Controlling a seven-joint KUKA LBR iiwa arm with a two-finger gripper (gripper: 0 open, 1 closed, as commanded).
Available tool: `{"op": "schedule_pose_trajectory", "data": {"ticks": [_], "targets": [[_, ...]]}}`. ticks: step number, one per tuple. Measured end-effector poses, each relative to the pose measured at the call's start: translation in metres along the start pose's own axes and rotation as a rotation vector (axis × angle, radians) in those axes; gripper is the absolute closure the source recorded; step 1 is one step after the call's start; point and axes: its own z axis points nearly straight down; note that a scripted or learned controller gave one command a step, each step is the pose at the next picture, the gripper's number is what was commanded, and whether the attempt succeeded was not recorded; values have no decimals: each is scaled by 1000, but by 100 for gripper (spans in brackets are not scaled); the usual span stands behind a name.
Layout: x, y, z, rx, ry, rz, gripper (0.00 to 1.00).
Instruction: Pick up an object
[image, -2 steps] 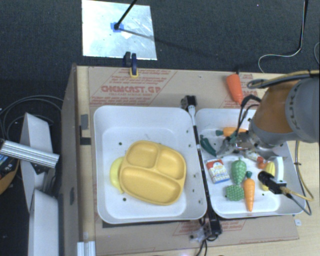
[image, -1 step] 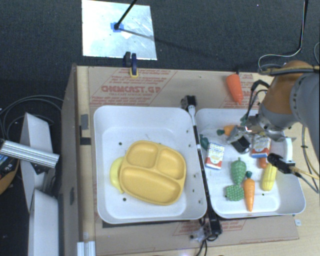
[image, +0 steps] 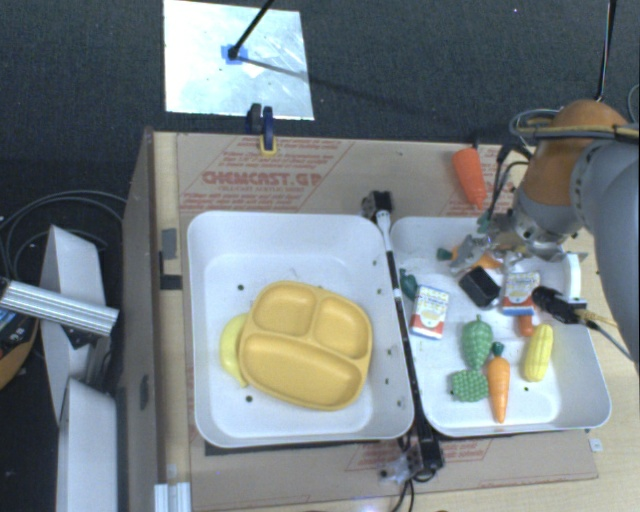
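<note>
The arm (image: 590, 170) reached in from the right and hung over the right bin (image: 590, 400), its gripper (image: 497, 252) low among the toys at the bin's upper middle. The step in hand looked like the approach or the close of a grasp, not a lift: nothing was seen raised clear of the floor.

Just under the gripper lay a black block (image: 479, 286), touching or nearly touching the metal fingertips. Beside it to the right stood a small carton (image: 519, 288) with an orange base. Whether the fingers were spread or pressed together could not be told from here; wrist and cabling blurred that spot, and the block perhaps sat between them, though this was not clear.

Further down lay a yellow corn (image: 538, 352), a carrot (image: 498, 385), a green pickle (image: 477, 340) and a green knobbly piece (image: 467, 384). A juice box (image: 429, 311) rested near the divider, apart from the cluster. A second orange carrot (image: 468, 174) lay on the cardboard outside the bin. The left bin (image: 215, 250) held a yellow tray (image: 305, 343).

The next move called for a firm close on one item, most likely the block, then a straight lift. The carton stood close enough to be nudged or dragged along, so the pull had to be clean.
</note>
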Motion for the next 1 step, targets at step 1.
{"op": "schedule_pose_trajectory", "data": {"ticks": [1], "targets": [[1,-3,-8,16,6,-2,100]]}}
